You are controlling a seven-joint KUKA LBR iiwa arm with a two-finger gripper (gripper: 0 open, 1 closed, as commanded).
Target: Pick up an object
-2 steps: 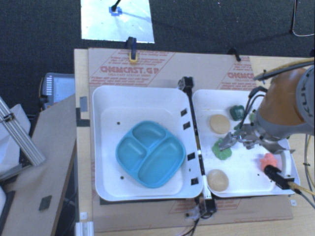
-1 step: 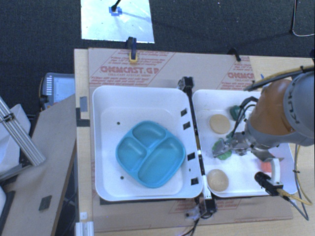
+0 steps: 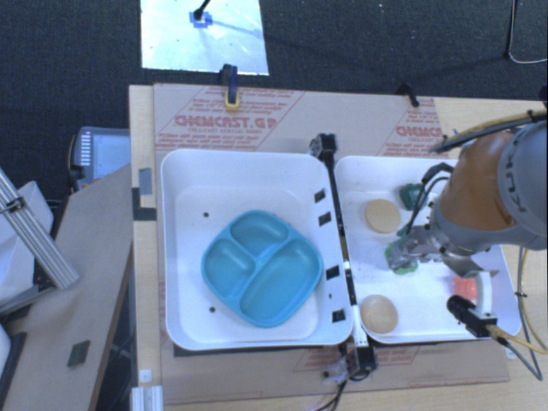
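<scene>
A blue plate with three sections lay in the left bin. In the right bin sat two round tan pieces, one near the top and one near the bottom. The claw was low over a small green thing. I could not tell how far it was open. Another green thing and an orange thing lay close by.
</scene>
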